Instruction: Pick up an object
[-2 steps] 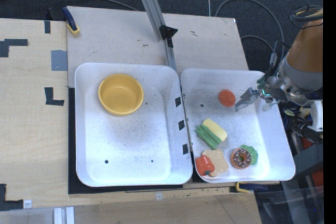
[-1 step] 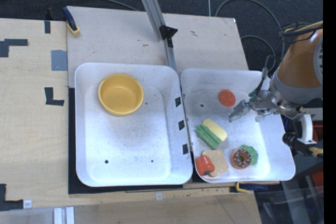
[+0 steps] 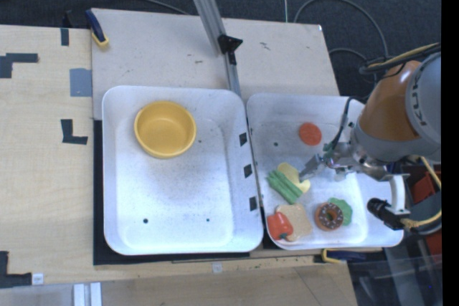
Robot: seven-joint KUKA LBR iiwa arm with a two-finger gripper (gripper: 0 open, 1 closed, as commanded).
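Observation:
The right bin (image 3: pixel 272 111) holds a small red-orange disc (image 3: pixel 310 132), a green and yellow toy (image 3: pixel 288 183), a tan piece with a red pepper shape (image 3: pixel 285 223) at the front, and a brown doughnut on a green piece (image 3: pixel 332 215). My gripper (image 3: pixel 319 163) hangs over the middle of this bin, just right of the green and yellow toy and below the red disc. Nothing shows between its fingers. A yellow bowl (image 3: pixel 166 128) sits in the left bin (image 3: pixel 179 218).
The arm's orange band (image 3: pixel 387 111) and grey body cover the right bin's right edge. A slanted metal pole (image 3: pixel 208 3) runs from the top down to the bins' shared rim. Cables lie on the dark floor behind.

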